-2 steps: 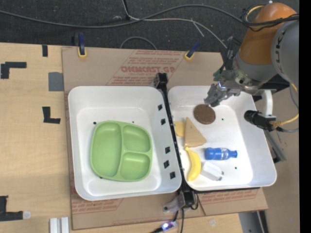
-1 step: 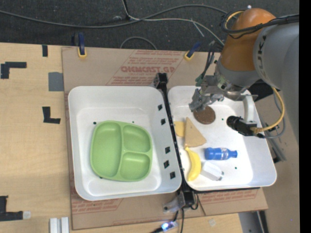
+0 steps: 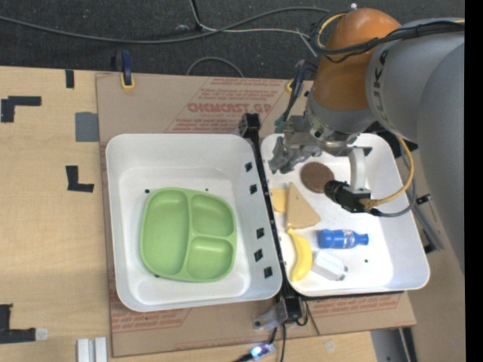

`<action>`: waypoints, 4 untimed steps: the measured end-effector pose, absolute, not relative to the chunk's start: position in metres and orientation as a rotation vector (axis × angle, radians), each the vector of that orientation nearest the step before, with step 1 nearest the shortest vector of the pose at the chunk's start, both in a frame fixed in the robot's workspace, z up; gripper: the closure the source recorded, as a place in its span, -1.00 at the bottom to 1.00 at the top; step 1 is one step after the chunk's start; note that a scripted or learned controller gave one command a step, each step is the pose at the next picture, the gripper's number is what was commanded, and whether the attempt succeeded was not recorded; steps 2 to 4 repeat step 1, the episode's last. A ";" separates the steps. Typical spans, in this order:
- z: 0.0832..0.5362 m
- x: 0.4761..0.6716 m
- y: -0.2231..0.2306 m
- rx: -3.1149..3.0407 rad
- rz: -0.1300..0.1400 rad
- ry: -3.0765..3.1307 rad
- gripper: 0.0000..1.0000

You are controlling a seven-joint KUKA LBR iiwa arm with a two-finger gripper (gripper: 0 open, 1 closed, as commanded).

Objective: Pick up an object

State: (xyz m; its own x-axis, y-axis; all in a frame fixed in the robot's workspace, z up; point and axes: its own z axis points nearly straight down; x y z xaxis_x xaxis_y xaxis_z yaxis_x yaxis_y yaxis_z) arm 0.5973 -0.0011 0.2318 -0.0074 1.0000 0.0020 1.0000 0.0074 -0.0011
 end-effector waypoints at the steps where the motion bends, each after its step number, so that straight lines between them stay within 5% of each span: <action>1: 0.218 0.594 0.049 -2.212 0.003 -2.226 1.00; 4: 0.218 0.594 0.049 -2.212 0.003 -2.226 1.00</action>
